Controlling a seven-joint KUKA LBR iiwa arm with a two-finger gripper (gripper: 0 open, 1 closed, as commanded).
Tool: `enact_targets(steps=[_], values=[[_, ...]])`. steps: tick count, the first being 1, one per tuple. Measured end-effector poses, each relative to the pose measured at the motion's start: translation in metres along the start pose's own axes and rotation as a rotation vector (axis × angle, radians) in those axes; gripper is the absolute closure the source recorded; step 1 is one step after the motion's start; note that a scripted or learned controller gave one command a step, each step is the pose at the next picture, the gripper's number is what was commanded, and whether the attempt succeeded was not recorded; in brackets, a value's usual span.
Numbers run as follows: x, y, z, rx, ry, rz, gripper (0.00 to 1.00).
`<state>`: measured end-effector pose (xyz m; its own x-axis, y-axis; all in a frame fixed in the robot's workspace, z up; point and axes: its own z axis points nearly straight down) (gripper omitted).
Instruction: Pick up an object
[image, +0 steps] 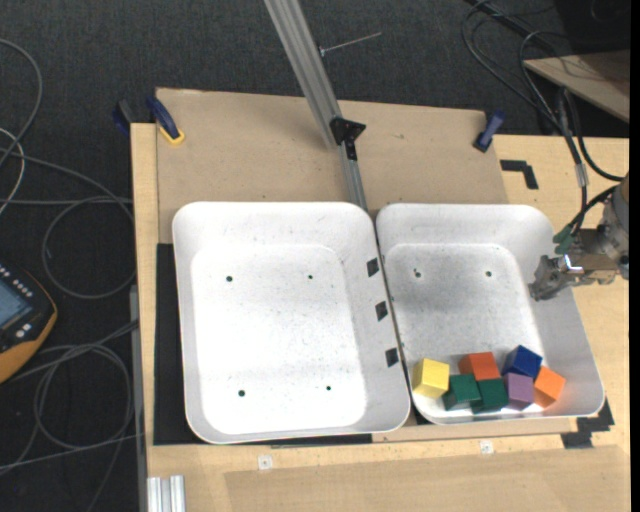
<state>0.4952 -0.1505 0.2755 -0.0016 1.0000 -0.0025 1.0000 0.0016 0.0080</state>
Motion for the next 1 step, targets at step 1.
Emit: enact_targets(steps=[1], values=[[0.0410, 0.0250, 0.0113, 0.005, 0.003, -0.004, 1.00]])
